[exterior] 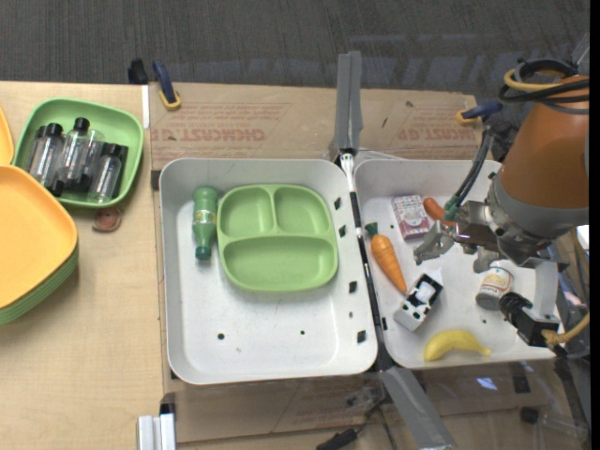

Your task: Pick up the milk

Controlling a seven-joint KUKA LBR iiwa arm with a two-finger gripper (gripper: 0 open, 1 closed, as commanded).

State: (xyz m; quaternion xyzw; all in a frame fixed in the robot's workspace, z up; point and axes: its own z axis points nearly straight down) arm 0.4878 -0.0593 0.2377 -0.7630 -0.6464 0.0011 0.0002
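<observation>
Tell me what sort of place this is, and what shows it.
Likely a robotics lab bench set up for pick-and-place trials. Two white bins sit side by side on cardboard, toy food such as a banana and carrot lies in the right one, and a grey-and-orange arm reaches over it.

glossy plastic bins (187, 345) — matt cardboard bench (253, 125)

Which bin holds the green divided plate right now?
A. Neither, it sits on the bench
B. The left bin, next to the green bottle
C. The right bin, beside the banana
B: the green divided plate lies in the left bin, beside the green bottle.
</observation>
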